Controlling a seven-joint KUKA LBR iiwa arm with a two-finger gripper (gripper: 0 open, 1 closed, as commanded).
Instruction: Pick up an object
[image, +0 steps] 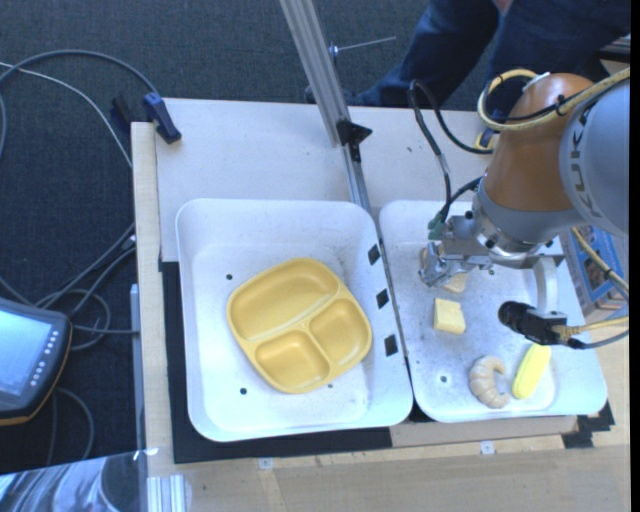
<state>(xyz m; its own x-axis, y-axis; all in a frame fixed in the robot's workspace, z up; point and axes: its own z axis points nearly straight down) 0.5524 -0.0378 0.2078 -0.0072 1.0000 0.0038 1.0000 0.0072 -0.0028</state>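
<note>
Cheese-like yellow wedge (449, 317) lies near the middle of the right bin (590, 385), with a pale shrimp-shaped toy (488, 382) and a yellow corn cob (531, 371) toward the lower right of the frame. Just above the wedge, the gripper (440, 268) is low in the bin beside a small pale piece (457, 284); whether the jaws are open or closed cannot be told. This looks like the reach-and-grasp step; next comes a firm close, then a straight lift. The left bin (200, 300) holds a yellow divided plate (298, 324).
</note>
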